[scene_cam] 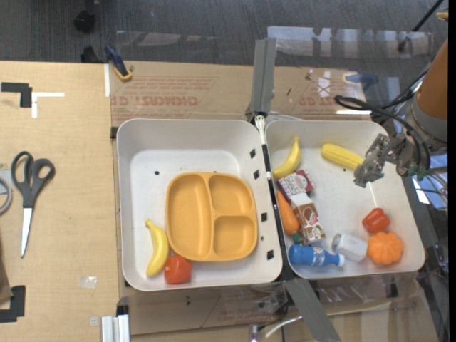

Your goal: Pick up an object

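1. Camera view, left bin (128,191): I see a yellow plastic divided tray (211,216), a yellow toy banana (157,248) and a small red toy tomato (177,270).
2. Right bin (335,191): the yellow plastic corn cob (342,155), my likeliest target, lies near the back wall; I judge it light, stiff, slick, best pinched across its middle.
3. The grey two-finger gripper (368,171) hangs just right of the cob, apart; I cannot tell its finger state.

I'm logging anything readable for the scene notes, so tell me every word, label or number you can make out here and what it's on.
Red mirrored lettering on the brown cardboard sheet behind the bins: too faint to read.
Red and white snack packet in the right bin: printing too small to read.
Brown and white carton: blurred.
Blue plastic bottle: no legible label.
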Robot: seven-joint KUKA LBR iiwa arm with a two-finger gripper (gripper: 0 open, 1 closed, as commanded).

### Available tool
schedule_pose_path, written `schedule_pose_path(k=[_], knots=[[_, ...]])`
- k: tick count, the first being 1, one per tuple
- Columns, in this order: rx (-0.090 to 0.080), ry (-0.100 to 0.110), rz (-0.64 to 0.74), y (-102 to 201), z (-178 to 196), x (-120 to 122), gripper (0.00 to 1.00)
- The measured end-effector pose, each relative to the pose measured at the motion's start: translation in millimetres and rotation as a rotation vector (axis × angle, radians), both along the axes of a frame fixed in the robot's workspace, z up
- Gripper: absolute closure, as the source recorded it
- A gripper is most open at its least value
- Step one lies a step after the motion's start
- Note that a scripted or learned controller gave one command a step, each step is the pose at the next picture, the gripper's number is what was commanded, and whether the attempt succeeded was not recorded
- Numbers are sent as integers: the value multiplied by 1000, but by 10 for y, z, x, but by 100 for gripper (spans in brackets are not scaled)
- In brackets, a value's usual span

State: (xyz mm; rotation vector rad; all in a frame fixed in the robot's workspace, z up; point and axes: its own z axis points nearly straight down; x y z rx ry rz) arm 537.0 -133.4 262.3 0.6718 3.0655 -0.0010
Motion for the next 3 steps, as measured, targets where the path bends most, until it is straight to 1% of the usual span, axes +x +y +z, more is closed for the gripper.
schedule_pose_path(k=[1, 2, 3], knots=[[0, 0, -100, 503, 815, 482, 100], [-1, -2, 330, 34, 1105, 1055, 100], [0, -1, 277, 296, 1102, 1151, 100]])
